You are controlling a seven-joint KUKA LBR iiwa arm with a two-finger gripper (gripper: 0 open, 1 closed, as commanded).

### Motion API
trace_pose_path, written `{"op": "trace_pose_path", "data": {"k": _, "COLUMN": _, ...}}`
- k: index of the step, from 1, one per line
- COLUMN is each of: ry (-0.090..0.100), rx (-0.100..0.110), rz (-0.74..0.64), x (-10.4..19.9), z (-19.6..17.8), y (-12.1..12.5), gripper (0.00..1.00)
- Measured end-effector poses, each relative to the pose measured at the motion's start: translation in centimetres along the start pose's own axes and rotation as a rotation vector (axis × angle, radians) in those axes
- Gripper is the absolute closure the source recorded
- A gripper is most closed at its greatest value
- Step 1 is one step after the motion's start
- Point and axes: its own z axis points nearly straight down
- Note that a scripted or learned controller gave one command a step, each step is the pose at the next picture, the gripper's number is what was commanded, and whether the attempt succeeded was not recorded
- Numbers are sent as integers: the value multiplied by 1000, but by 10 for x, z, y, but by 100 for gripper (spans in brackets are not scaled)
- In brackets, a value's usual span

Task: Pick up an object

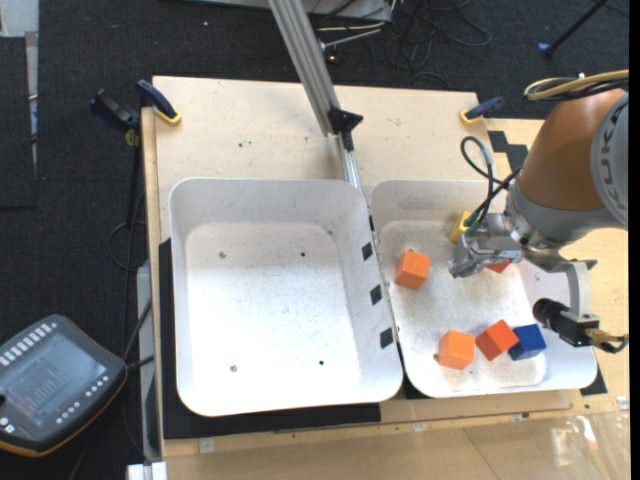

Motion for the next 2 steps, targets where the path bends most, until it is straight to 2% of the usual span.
{"op": "trace_pose_path", "data": {"k": 1, "ry": 0, "rx": -1, "rz": -1, "x": 0, "z": -53, "y": 2, "gripper": 100}}
{"op": "trace_pose_path", "data": {"k": 2, "ry": 3, "rx": 5, "rz": -6, "x": 59, "z": -52, "y": 10, "gripper": 100}}
